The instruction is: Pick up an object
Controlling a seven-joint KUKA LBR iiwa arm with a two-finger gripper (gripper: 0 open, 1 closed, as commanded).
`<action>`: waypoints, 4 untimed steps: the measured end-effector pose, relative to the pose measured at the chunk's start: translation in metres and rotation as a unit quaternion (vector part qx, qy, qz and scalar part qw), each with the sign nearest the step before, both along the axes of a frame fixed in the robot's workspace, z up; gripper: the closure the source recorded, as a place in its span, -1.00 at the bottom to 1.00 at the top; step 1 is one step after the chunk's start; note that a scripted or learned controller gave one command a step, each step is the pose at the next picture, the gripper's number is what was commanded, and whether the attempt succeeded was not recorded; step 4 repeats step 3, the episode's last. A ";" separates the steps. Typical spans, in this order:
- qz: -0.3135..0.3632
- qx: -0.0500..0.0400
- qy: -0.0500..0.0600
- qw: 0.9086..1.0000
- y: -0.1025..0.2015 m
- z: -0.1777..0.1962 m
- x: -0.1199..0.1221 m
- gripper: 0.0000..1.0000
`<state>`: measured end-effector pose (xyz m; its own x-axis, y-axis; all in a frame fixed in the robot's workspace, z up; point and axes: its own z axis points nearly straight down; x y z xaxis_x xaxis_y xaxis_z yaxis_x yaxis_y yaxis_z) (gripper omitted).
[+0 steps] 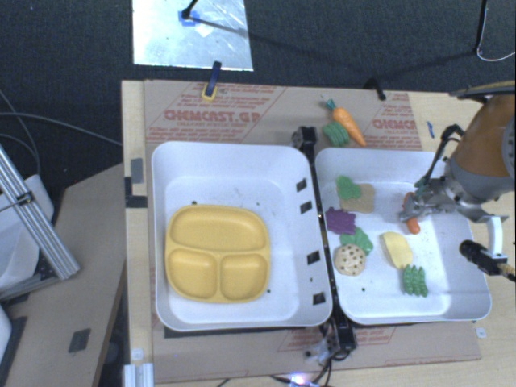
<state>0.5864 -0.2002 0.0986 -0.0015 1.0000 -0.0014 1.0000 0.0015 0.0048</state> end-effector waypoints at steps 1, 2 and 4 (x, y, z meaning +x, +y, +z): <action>0.003 0.000 0.000 1.000 0.034 -0.013 0.020 1.00; 0.006 0.002 -0.002 1.000 0.129 0.092 -0.010 1.00; 0.004 0.001 -0.001 1.000 0.173 0.139 -0.019 1.00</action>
